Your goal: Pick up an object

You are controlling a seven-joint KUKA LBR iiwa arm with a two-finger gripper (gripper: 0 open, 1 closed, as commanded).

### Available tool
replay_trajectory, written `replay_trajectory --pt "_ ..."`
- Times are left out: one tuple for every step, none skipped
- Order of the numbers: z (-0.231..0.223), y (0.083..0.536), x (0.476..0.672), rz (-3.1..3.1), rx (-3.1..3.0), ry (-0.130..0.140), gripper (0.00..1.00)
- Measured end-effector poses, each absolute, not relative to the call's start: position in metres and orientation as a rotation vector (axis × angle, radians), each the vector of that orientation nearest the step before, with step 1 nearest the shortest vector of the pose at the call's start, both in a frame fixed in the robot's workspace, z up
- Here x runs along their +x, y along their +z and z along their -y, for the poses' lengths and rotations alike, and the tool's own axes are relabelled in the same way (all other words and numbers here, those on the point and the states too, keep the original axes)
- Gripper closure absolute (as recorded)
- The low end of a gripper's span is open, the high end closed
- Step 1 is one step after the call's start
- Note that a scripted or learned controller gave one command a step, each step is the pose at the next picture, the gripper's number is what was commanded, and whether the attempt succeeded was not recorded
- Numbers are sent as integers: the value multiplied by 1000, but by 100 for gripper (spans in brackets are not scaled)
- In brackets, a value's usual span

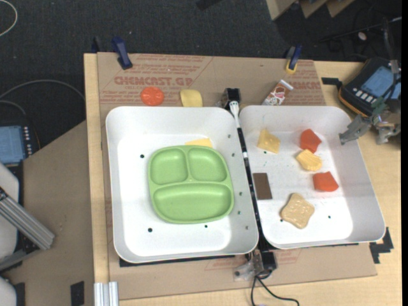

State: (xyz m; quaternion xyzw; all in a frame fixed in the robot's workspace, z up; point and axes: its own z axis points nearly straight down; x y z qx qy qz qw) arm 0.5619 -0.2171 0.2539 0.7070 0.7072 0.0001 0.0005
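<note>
Nothing had been picked up: the gripper (350, 132) sat at the right bin's (366, 199) far right rim, and whether it was open or closed could not be told. Every piece lay loose in that bin, among them a brown block (262, 186) beside the left wall. Flat on the floor, its long axis ran front-to-back along that wall.

Both white bins (127, 234) appear smooth, slightly glossy plastic. The green divided plate (190, 185) looks matt plastic. The surface (102, 171) is matt brown board, printed red.
</note>
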Motion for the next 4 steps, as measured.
replay_trajectory --pt "168 170 625 -2233 2219 -1 0" --pt "204 78 634 -2225 2230 -10 0" --pt "163 85 655 -2225 2214 2 0" --pt "166 96 655 -2220 2215 3 100"
